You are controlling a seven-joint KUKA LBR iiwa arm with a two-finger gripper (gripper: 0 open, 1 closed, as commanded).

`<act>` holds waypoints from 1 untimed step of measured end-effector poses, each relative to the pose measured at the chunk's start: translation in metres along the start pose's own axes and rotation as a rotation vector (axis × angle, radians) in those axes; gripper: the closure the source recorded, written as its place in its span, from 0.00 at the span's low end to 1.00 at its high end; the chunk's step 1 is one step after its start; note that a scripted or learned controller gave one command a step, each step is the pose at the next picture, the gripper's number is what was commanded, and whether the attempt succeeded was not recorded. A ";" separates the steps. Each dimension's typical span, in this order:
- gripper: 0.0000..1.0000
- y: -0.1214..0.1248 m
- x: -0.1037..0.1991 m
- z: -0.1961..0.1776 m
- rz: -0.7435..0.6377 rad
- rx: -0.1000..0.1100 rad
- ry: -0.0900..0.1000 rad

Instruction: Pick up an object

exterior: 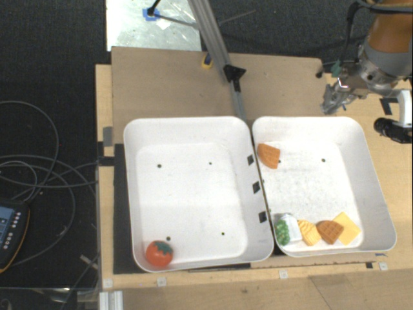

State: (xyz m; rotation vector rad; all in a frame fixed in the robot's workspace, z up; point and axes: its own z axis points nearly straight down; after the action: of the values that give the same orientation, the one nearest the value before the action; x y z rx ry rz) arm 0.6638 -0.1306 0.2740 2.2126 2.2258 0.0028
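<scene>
The gripper [332, 102] hangs just beyond the far rim of the right bin [368, 147], its fingers too blurred to tell wide or narrow, and the nearest object, the orange wedge [269, 155], lies inside that bin, toward its left wall.

Grey tripod leg [216, 41] crosses bench [168, 86]; cables [39, 166] lie left.

Both bins [193, 129] are white; the tomato [159, 254] is red, the wedge [269, 155] orange, the block [349, 228] yellow, the waffle [330, 231] brown.
</scene>
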 end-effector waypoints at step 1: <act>1.00 0.004 0.055 -0.002 -0.004 0.001 0.002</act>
State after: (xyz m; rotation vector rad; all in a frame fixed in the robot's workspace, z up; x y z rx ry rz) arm 0.6676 -0.0756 0.2759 2.2095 2.2322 0.0037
